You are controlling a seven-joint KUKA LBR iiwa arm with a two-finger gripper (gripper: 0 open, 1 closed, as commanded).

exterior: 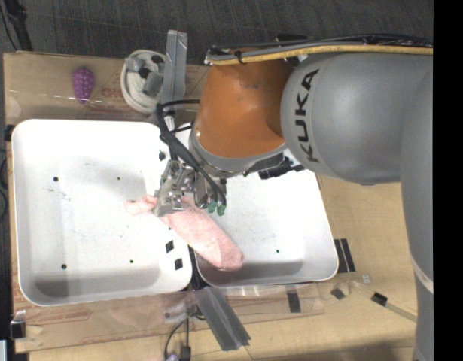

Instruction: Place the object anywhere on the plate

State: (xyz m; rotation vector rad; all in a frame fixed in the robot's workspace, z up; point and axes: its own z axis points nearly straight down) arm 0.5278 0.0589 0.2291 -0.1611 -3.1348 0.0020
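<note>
A long, soft-looking pink object [205, 235] lies slantwise across the rim between the two white bins. Its narrow end reaches into the left bin [80, 201] and its broad end sits in the right bin [291, 232]. My gripper [168, 204] comes down from the orange-banded wrist right over the rim. Its silver fingers [171, 190] close on the pink object's narrow left part. The wrist hides the back of the right bin.
A purple grape-like piece [83, 83] and a white round holder [143, 80] lie on the bench behind the left bin. The big grey arm [359, 104] covers the upper right. A grey bracket [220, 318] sticks out in front of the bins.
</note>
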